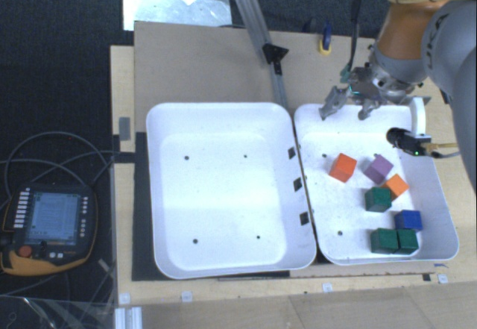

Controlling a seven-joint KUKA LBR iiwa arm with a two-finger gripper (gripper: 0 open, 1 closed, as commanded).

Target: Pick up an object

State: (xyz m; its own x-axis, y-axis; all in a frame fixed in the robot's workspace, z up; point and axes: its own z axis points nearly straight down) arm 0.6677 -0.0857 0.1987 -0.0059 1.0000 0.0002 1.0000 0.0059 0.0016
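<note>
Right bin, near edge: green blocks, blue block. Mid-bin: green, small orange, purple block, orange cube standing apart. Cube judged light, rigid, smooth-faced; grip across opposite flat sides. Far rim: gripper spread apart, grasping nothing, poised above bin.

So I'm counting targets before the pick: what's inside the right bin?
The right bin holds seven blocks: two orange, one purple, one blue, three green. The gripper hangs above its far edge, covering no blocks.
</note>
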